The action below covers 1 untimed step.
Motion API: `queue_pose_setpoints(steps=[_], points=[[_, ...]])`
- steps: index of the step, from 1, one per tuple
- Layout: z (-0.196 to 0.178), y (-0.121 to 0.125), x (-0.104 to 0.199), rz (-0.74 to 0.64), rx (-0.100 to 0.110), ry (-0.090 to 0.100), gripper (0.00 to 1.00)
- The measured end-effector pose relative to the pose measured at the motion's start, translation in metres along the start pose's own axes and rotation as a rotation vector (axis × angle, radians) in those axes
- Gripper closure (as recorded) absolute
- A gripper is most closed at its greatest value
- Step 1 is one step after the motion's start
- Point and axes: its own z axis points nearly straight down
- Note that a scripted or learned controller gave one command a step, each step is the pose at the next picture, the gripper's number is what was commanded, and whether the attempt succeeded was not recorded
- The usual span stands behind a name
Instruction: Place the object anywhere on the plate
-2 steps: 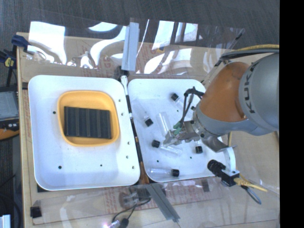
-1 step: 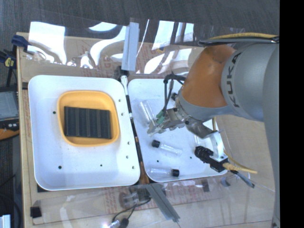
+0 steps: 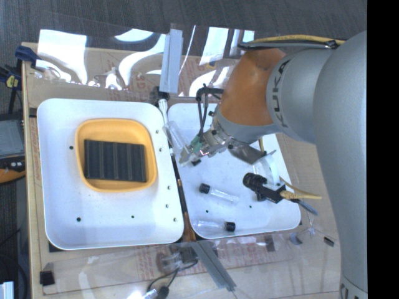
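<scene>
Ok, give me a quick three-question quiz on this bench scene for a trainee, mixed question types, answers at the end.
1. True or false: the yellow plate sits in the left bin.
2. Which bin is the end effector over? A) left B) right
3. Fill in: the plate carries a dark ribbed ____.

Key: 1 true. 2 B, the right bin, near its left wall, above small black-capped clear tubes. 3 insert.

A robotics lab, most likely: a grey KUKA arm (image 3: 312,86) reaches over two white bins (image 3: 62,217) fixed to a surface (image 3: 112,270), with cables and clamps at its edges.
</scene>
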Motion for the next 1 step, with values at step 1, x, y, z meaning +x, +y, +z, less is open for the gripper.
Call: queue_pose_setpoints(steps=[1], points=[[-0.0010,-0.0292,0.0770,-0.134,0.000,0.001,1.00]])
